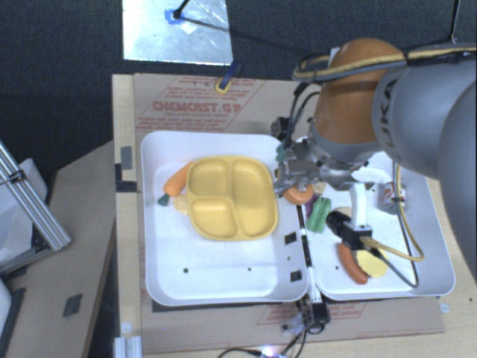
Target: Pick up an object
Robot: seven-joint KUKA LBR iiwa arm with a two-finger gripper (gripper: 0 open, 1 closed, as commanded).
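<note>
My gripper (292, 180) hangs low over the divider between the two white bins, at the left edge of the right bin (426, 268). Directly under it lies a round orange piece (300, 195); whether it sits between the fingers is hidden by the wrist. A green toy vegetable (320, 215) lies just below and to the right of it. A red-orange sausage (352, 263) and a pale yellow slice (371, 263) lie near the right bin's front. In the left bin (223, 283) a yellow divided plate (227, 198) lies with a carrot (177, 179) at its left edge.
The grey arm with its orange band (358, 88) covers the back of the right bin. A cardboard sheet (195, 103) lies behind the bins, with a shiny metal plate (179, 21) beyond it. A metal frame (30, 207) stands at the far left.
</note>
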